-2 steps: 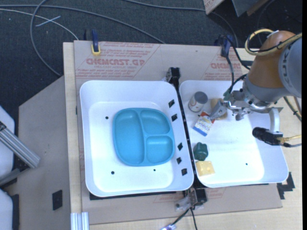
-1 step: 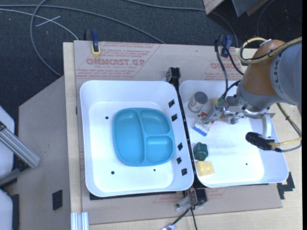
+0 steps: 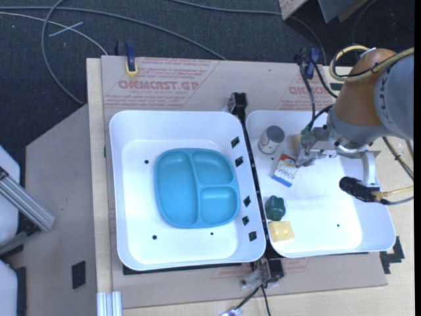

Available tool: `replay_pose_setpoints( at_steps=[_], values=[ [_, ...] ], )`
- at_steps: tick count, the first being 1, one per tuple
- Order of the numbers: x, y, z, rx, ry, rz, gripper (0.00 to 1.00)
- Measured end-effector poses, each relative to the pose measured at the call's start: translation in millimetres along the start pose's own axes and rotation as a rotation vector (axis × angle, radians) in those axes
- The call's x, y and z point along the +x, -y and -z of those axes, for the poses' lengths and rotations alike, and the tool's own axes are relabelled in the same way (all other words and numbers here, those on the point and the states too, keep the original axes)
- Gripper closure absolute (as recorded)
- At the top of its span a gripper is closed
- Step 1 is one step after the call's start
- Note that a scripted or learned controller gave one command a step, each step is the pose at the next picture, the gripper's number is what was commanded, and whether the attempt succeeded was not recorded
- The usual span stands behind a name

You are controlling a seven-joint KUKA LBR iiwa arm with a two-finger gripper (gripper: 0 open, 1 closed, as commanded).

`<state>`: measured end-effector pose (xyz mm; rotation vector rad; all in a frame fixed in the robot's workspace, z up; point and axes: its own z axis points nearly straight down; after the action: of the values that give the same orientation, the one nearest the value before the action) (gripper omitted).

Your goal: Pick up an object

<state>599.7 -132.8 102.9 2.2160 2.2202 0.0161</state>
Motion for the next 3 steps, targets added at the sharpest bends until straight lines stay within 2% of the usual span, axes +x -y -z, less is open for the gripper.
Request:
replay_pose_setpoints(
  at_steps=[1,3],
  values=[
    [-0.6,-0.2,43.6,0.006,0.005,-0.001,1.00],
    [-10.8,0.3,144.3,0.004,0.005,-0.001,1.00]
  ],
)
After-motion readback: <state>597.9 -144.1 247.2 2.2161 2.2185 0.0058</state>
